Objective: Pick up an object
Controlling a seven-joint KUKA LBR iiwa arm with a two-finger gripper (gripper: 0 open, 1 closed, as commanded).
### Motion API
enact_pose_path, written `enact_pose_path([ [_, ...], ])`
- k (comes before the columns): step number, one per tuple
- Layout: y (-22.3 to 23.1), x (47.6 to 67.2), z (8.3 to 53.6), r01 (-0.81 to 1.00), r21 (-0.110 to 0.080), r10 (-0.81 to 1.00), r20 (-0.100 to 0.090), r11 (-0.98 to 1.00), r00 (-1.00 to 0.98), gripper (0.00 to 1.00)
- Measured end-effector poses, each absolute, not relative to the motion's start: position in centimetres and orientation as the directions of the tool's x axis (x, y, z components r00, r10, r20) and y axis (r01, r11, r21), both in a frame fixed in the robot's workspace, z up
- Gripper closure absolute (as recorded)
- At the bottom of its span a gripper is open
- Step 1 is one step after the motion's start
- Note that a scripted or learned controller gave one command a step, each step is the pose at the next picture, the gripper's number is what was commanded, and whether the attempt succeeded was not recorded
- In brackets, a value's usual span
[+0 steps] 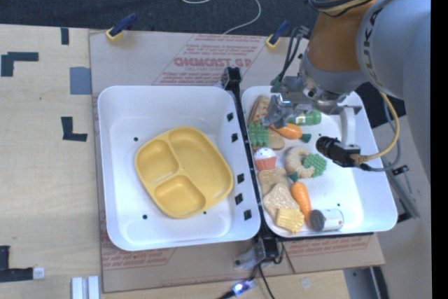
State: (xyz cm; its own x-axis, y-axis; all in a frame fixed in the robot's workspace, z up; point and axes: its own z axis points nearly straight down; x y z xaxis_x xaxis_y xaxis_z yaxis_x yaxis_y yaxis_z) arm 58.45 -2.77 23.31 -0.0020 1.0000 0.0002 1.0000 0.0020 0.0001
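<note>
The right bin (pixel 374 210) holds a heap of toy foods. Among them are an orange carrot (pixel 301 197), a second orange piece (pixel 288 130), a green leafy piece (pixel 259 134), a pale ring (pixel 297 160), a red and white cupcake (pixel 264 158), tan crackers (pixel 278 197), a yellow piece (pixel 290 221) and a grey can (pixel 326 220). My gripper (pixel 278 108) hangs low over the bin's far left part, just above the green leafy piece and the orange piece. No toy is visibly lifted.
In the left bin (pixel 119 122) a yellow divided plate (pixel 183 170) lies near the middle. A black divider (pixel 241 143) runs between the bins. The arm's grey and orange body (pixel 350 31) covers the right bin's far right corner.
</note>
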Motion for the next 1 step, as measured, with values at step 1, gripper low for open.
enact_pose_path([
  [1,-2.40,58.22,23.01,1.000,-0.002,1.000,0.000,0.001,-0.001,1.00],
])
